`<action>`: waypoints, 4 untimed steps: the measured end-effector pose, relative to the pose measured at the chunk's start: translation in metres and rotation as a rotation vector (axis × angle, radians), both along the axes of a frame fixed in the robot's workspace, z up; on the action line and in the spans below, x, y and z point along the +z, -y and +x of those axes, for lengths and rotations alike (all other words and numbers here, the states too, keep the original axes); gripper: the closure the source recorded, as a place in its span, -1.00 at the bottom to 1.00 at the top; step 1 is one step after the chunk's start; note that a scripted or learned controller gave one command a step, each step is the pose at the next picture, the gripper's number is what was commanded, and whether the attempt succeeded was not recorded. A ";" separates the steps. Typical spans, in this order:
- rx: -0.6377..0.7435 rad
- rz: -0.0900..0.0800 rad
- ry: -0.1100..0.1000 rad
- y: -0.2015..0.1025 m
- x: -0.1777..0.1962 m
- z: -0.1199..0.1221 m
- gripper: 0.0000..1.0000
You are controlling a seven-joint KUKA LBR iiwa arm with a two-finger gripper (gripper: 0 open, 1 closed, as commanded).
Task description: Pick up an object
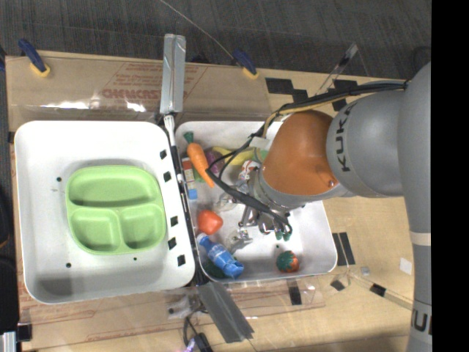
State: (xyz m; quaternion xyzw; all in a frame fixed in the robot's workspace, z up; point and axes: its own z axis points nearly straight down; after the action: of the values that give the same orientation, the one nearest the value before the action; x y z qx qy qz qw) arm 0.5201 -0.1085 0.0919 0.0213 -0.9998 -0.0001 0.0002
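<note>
While the arm hangs over the right-hand bin, the pick turns on which object lies nearest the gripper, as set out below

Arm: grey KUKA arm (381, 145) entering from the right of the camera view, its orange band (297, 156) above the wrist covering the middle of the right bin (322, 229)

Gripper: gripper (262, 224) pointing down over the bin floor, at about mid-bin; the finger hardware is small and cluttered by cables, so whether it is spread or closed cannot be told, and nothing is seen between the fingers

Nearest object: orange-red ball (209, 221), lying to the gripper's left in the camera view, near but apart from it

Second candidate: blue bottle (221, 259), lower left of the gripper, long axis slanting from upper left to lower right, close to the bin's lower wall

Third candidate: red-and-green ball (287, 261), below and a little right of the gripper, alone on bare floor

Farther objects: carrot (198, 163), long axis slanting down to the right, by the bin's left wall; yellow banana (233, 155) partly hidden beneath the wrist

Left bin: left bin (29, 196) bearing a green divided tray (116, 207), well apart from the gripper

Judgement: no object is yet grasped; a short sideways shift before descent appears necessary, since no object lies plainly under the fingers
</note>
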 end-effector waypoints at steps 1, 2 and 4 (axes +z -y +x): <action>0.009 -0.001 0.005 -0.001 0.011 0.002 1.00; 0.009 -0.001 0.004 -0.002 0.011 0.002 -1.00; -0.170 -0.001 0.000 0.015 0.000 -0.001 -1.00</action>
State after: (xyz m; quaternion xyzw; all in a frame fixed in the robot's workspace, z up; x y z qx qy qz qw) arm 0.5188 -0.1235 0.0920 -0.0634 -0.9980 0.0002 0.0000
